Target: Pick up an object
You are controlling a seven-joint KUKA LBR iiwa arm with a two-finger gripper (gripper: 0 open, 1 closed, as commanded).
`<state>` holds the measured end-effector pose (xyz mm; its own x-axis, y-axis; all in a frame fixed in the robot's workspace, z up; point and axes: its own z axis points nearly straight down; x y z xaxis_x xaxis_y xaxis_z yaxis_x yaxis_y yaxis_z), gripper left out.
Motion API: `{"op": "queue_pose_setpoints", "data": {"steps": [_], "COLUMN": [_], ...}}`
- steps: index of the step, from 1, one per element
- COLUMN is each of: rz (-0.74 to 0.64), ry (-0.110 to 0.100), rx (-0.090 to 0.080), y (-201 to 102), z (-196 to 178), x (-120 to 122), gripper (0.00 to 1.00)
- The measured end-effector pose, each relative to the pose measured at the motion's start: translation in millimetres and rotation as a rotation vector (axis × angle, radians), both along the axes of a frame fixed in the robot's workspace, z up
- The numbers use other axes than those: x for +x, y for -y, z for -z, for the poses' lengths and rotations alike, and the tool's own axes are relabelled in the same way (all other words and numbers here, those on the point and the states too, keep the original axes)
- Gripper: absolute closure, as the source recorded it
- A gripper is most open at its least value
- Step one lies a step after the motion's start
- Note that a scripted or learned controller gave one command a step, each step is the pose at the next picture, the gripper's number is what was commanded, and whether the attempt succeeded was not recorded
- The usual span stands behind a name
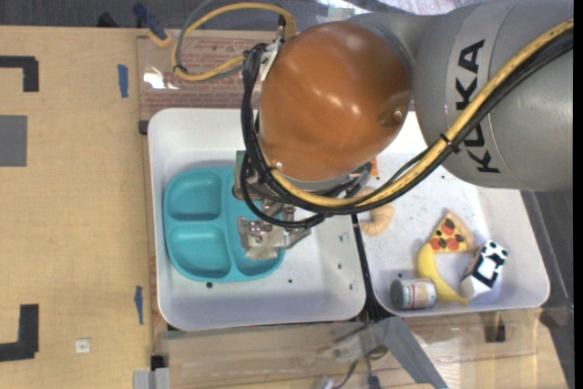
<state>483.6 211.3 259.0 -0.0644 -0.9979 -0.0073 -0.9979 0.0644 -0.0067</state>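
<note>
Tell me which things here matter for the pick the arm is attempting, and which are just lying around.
In play:
gripper, low over the left bin
teal divided tray, right under it

Lying about, all in the right bin:
pizza slice toy
banana
small can
black-and-white block
pale piece by the divider

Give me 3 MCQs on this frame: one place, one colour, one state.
1. Where does the teal tray lie?
A. left bin
B. right bin
C. on the bench outside both bins

2. What colour is the banana?
A. green
B. yellow
C. red

3. How does the small can lie?
A. upright
B. on its side
C. stacked on the tray

Answers:
1. A: it sits on the left bin's floor, under the gripper.
2. B: its curved body is yellow, beside the pizza slice toy.
3. B: its round end faces sideways in the right bin.
</note>
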Motion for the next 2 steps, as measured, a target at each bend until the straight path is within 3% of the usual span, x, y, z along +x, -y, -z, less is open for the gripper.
{"op": "queue_pose_setpoints", "data": {"steps": [1, 2], "rz": [-0.492, -0.910], "ry": [-0.004, -0.005], "rx": [-0.005, -0.005], "y": [-7.1, -15.1], "z": [26.9, 70.6], "x": [-4.2, 11.4], "gripper": [1.00, 1.00]}}
